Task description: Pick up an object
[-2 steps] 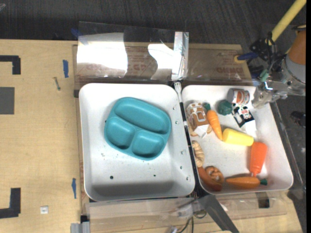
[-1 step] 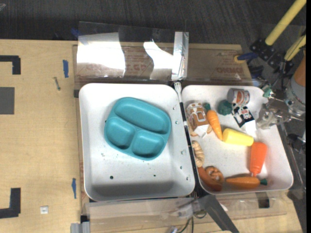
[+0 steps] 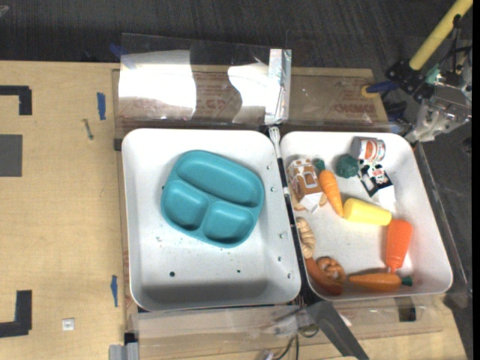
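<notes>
Beyond my bench (image 3: 52, 223) the floor (image 3: 225, 10) is dark grey carpet with a fine diagonal weave, running across the whole far edge. The bench top is pale plywood, bare on its left half but for black tape corners (image 3: 19, 100), a grey square (image 3: 9, 156) at the left edge and short blue tape strips (image 3: 100, 105). Along the far edge a clear plastic sheet (image 3: 202, 88) catches bright glare from overhead light. Past the right edge the floor is dark too.
</notes>
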`<state>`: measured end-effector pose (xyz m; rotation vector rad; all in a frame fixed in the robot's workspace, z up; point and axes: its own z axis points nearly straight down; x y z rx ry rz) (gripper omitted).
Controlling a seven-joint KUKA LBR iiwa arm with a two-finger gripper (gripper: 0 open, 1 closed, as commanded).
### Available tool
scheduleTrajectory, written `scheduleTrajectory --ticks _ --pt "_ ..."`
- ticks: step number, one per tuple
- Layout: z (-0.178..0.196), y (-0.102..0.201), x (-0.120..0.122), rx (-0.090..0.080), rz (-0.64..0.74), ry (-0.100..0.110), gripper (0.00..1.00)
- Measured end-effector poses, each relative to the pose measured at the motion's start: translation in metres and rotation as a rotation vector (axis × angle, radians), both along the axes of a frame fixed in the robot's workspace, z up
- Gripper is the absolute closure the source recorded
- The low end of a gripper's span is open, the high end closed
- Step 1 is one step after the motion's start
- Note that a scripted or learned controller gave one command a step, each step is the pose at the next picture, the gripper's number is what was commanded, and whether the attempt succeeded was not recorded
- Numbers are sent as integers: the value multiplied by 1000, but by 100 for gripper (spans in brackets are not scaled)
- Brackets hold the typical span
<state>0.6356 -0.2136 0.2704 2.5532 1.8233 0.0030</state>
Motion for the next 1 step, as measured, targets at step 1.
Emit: scheduleTrajectory --ticks 1 --pt "-82 16 -21 4 -241 10 100"
